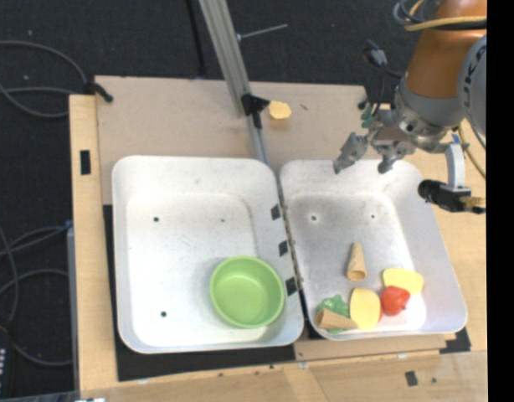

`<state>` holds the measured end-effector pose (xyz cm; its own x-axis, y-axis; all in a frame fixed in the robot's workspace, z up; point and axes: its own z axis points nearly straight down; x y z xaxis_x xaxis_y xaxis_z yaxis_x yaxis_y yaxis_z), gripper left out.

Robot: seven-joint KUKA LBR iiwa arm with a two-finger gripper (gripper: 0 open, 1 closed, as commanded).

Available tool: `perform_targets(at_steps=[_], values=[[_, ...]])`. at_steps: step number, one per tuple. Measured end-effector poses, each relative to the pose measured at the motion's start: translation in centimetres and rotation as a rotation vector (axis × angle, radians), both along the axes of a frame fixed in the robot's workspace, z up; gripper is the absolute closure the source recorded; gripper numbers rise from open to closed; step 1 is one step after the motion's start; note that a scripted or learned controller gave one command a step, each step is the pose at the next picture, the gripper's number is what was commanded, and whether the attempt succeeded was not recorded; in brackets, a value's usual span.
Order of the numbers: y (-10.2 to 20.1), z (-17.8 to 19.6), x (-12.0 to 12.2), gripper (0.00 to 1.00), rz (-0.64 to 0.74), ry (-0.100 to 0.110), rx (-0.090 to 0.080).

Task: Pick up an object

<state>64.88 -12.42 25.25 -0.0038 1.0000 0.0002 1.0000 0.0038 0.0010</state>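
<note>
Right bin (324, 193), cone (356, 262) upright, tip farward

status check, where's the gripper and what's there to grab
Gripper open, nothing in it, over right bin's far edge. Toys clustered at near edge: cone, red piece. Path clear.

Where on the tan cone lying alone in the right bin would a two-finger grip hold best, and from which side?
Probably across the wide lower end of the tan cone, coming straight down from above. It lies flat on the right bin, narrow tip pointing away from the camera, apart from the yellow and red pieces, so fingers could close across its width. The gripper hangs open above the bin's far edge.
</note>
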Motion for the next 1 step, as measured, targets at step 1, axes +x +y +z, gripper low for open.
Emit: perform_targets(at_steps=[1], values=[[-0.01,0.0,0.0,0.0,0.0,0.0,-0.001]])
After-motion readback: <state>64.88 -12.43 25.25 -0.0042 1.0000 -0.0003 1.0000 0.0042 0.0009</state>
